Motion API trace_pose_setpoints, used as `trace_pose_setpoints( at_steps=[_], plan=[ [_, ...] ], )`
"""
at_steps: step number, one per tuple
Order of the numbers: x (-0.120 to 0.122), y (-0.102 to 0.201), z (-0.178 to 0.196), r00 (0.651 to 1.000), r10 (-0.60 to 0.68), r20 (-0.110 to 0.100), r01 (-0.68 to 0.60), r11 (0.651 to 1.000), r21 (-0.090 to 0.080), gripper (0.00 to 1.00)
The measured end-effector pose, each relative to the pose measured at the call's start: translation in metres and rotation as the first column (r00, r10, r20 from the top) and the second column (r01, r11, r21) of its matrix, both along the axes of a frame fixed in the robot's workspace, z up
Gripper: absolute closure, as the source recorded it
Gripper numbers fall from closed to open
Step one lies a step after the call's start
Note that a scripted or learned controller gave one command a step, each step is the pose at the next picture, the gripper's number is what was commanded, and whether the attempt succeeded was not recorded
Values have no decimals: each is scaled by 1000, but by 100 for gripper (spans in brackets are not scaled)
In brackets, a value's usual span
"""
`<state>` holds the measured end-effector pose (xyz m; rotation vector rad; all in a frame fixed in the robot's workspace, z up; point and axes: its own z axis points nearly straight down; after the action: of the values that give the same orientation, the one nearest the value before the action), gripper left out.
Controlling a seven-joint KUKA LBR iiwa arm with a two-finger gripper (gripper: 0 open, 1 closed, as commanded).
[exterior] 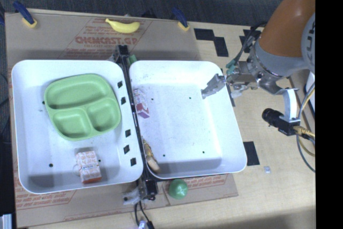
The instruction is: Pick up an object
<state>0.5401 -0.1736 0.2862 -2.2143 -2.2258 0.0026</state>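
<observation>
We saw the gripper hang over the right bin's far right edge, its grip unreadable to us, nothing visibly held, while the small carton lay unpicked near the left bin's near edge.

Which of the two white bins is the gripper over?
The right-hand shallow white bin: the gripper hangs over its right rim, while the other bin holds the green divided plate.

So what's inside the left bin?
In the left bin: a green tray, compartments bare, and a small carton. Whatever lies under the tray is covered.
</observation>
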Motion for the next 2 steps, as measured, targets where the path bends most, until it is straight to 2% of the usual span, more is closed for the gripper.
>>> trace_pose_setpoints(
  at_steps=[1, 2],
  plan=[
    [4, -38, -194, 1000, 1, 1, -1, 1000, -1, 0],
    [22, -38, -109, 1000, -1, 3, 1, 1000, 0, 0]
  ],
)
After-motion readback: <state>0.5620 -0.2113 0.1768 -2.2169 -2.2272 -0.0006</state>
